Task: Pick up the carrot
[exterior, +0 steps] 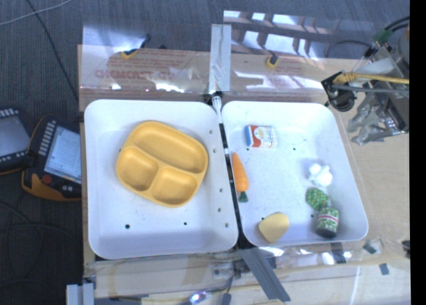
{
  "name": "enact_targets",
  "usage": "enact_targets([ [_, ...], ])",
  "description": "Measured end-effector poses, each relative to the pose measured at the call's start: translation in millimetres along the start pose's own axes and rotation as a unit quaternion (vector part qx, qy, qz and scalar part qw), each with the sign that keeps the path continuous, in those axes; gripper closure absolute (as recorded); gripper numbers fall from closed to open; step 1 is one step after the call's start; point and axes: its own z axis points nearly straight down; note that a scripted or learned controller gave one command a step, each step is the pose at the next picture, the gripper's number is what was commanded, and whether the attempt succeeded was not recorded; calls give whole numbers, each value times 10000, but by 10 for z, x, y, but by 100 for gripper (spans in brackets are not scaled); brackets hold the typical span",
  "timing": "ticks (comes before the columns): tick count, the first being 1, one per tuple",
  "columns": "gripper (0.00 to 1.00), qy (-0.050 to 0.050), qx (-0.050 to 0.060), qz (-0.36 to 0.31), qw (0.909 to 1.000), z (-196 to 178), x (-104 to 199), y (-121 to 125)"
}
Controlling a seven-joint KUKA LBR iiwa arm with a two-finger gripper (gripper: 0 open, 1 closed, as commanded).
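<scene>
Carrot (239,175) by right bin's (346,164) left wall | pincer (375,124) well apart, grip state unclear

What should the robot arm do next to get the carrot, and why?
Probably swing left and down over the carrot. The gripper sits outside the right bin at its far right corner, while the carrot lies against that bin's left wall, untouched.

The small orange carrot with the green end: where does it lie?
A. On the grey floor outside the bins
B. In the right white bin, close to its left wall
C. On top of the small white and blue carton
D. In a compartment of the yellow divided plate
B: the small orange carrot with the green end lies lengthwise in the right white bin, close to its left wall, apart from the yellow divided plate.
</scene>
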Motion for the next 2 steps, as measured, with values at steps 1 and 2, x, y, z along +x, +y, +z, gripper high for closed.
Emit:
enact_targets([
  [1, 100, 4, 30, 58, 10000, 100, -174, 765],
  [2, 100, 3, 34, -147, 9999, 107, -322, 1455],
])
